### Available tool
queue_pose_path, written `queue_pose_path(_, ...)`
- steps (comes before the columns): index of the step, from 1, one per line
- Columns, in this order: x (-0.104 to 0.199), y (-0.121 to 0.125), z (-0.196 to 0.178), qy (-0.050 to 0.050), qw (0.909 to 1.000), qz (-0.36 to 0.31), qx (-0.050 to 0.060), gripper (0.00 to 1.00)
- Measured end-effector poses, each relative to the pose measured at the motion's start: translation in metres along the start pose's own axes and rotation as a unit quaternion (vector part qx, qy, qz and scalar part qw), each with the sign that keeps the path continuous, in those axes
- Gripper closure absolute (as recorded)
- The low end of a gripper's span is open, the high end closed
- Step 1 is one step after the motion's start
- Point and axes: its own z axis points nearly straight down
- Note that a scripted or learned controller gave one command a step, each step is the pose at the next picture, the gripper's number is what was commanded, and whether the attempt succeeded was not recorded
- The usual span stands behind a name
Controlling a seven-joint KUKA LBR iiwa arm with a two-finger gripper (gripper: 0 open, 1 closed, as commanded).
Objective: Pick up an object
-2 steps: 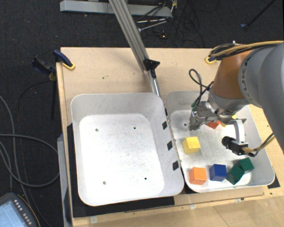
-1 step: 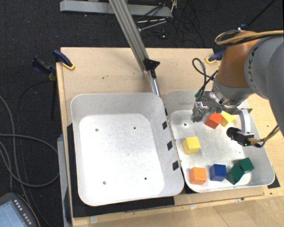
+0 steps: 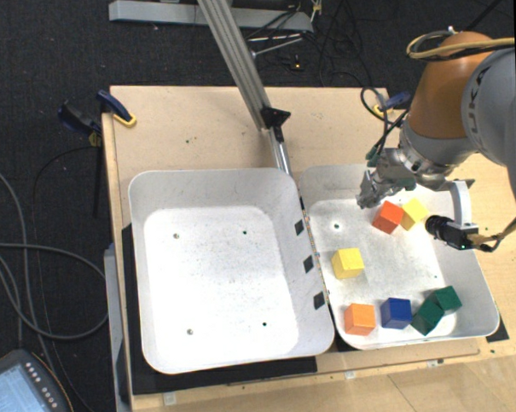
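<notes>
Jaws blurred, 7 blocks visible

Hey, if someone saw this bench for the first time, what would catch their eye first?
Probably the grey arm with its orange band, reaching in from the right, its claw low over the right bin near a red-orange block. Next, the bright blocks scattered in that bin, beside the big left bin.
</notes>
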Motion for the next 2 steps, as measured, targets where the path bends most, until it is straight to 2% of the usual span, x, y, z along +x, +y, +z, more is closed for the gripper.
queue_pose_path(1,0.000,0.002,-0.054,0.000,1.0000,-0.001,-0.001,1.00)
queue_pose_path(2,0.046,0.001,-0.058,0.001,1.0000,-0.003,0.002,1.00)
